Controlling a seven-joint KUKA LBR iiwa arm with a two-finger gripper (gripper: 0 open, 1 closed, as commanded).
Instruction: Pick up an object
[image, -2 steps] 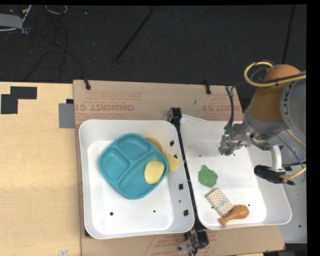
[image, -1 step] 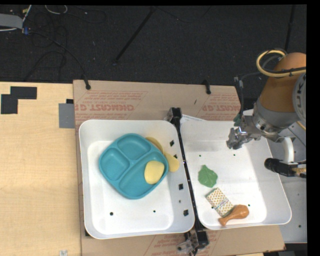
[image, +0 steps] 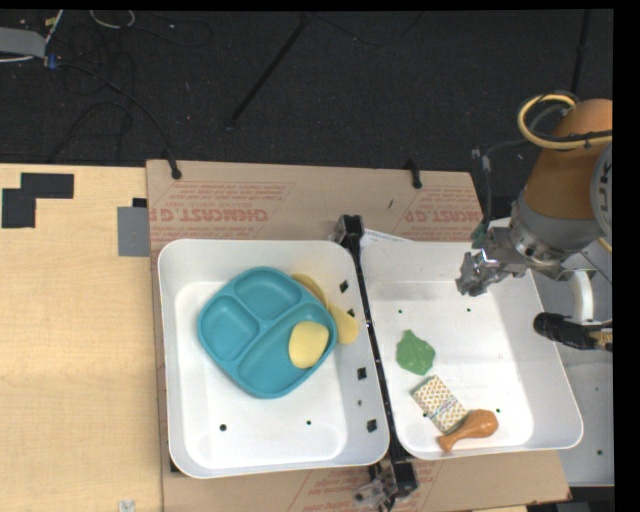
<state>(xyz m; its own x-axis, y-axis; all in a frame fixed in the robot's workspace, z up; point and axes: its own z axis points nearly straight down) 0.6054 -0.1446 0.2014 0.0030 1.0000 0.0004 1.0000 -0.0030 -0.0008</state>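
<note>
Gripper (image: 474, 279) hangs over the right bin's (image: 560, 420) far side, clamped on nothing that I can see; whether it is apart or together I cannot tell. Nearest is the green lump (image: 414, 352), below and left of it, roundish, so no long axis matters.

The worktop (image: 70, 340) was pale wood, filling the left of the frame, with black shapes (image: 38, 195) and a grey patch (image: 131, 229) at its upper left. A sheet of brown printed cardboard (image: 300, 205) lay flat on it across the centre. Two shallow white bins sat side by side on the cardboard, the left bin (image: 190, 420) touching the right bin (image: 545, 400) along a black seam in the middle
</note>
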